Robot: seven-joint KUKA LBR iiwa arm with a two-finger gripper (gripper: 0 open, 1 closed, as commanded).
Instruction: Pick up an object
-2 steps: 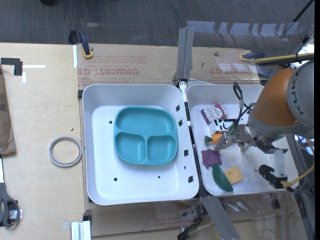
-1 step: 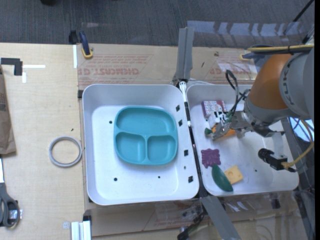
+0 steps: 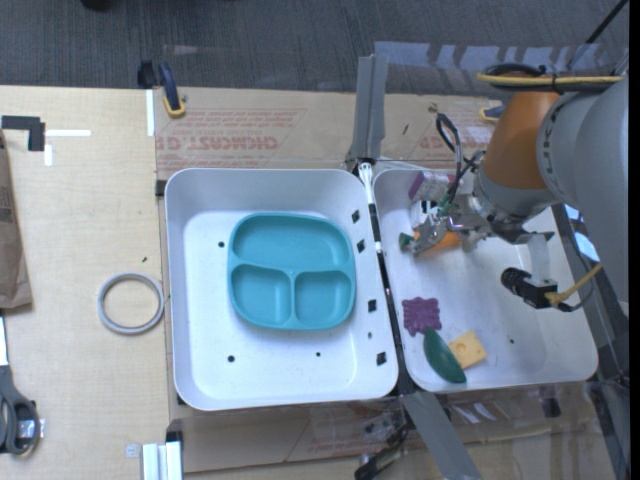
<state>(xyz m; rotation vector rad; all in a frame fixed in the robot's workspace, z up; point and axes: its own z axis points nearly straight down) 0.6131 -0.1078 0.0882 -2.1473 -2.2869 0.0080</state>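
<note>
Seen from above, the gripper [image 3: 432, 236] reaches low into the far end of the right bin [image 3: 520, 363], right at a small orange piece [image 3: 450, 236] and a green one [image 3: 407, 239]; its grasp cannot be made out. A purple toy [image 3: 421, 314], green leaf [image 3: 443, 357] and yellow block [image 3: 467, 349] lie nearer. The left bin [image 3: 200, 298] holds a blue tray [image 3: 293, 271].

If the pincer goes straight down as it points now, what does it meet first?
Probably the orange object under the pincer in the right bin; depth is unclear from this view.
</note>
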